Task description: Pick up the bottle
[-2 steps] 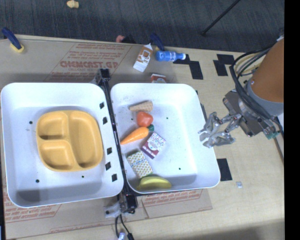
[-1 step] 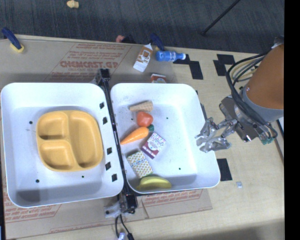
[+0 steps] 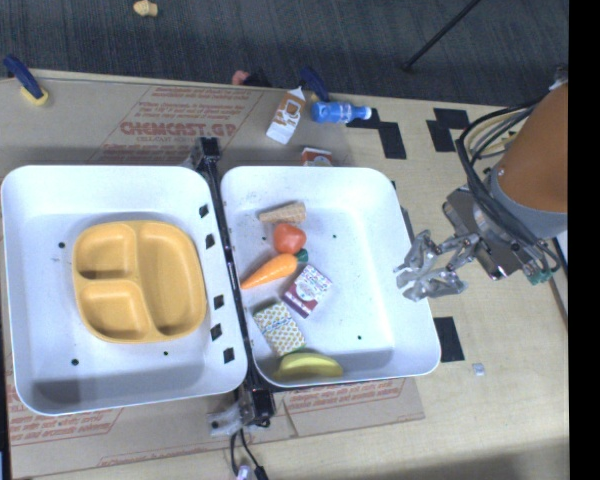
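Bottle [image 3: 338, 113]: blue, lying on its side on the surface [image 3: 500, 408], beyond the far rim of the right bin [image 3: 405, 298], outside both bins.
Tool [image 3: 412, 273]: at the right bin's right rim, just over its edge, fingers spread apart, nothing between them; well apart from the bottle.
Arm [image 3: 540, 168]: enters from the right, orange band showing, cables along it.
Right bin contents: cracker wedge [image 3: 283, 212], tomato [image 3: 289, 238], carrot [image 3: 270, 271], small purple carton [image 3: 307, 291], patterned packet [image 3: 279, 327], banana [image 3: 308, 365] at the near wall.
Left bin [image 3: 30, 368]: holds a yellow divided tray [image 3: 138, 279].
Near bottle: small milk carton [image 3: 286, 116] lying just left of it on the cardboard sheet [image 3: 180, 123].
Clamps: blue clamp [image 3: 25, 78] at far left edge.
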